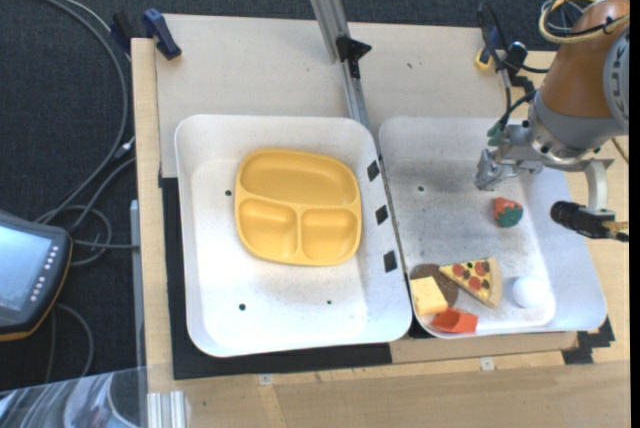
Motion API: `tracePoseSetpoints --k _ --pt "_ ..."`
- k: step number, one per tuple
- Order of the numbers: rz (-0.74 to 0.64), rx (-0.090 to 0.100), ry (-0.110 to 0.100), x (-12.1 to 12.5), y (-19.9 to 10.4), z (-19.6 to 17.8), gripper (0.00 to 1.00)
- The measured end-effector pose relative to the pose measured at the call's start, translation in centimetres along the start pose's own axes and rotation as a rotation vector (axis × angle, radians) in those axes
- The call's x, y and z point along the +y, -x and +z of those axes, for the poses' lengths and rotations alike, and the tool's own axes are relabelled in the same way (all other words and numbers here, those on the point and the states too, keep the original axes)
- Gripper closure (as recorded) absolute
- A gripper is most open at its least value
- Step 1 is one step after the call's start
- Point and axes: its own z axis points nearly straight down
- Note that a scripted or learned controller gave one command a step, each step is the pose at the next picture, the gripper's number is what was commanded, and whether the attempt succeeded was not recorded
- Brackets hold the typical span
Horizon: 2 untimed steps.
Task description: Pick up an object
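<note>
My gripper (488,178) hangs over the upper middle of the right bin (440,166), with nothing seen in it. A small red and green toy fruit (507,212) lies just below and to the right of it, apart from it. Along the bin's front edge lie a toy pizza slice (474,280), a yellow cheese block (429,295), a brown piece (425,271), an orange-red piece (455,321) and a white ball (529,292). The grey arm with its orange band (580,76) reaches in from the right.
The left bin (210,306) holds a yellow divided plate (298,206). A slanted metal rail (330,6) runs down to the gap between the bins. Black clips (378,213) sit along the dividing wall. Cables lie on the floor at the left.
</note>
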Motion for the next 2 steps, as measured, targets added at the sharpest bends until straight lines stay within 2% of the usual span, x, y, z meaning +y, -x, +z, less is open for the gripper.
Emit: tracePoseSetpoints --k 1,2 --pt "0.0 -0.004 0.006 0.9 0.6 -5.0 1.0" --pt "-0.001 -0.003 0.004 1.0 0.6 -6.8 1.0"
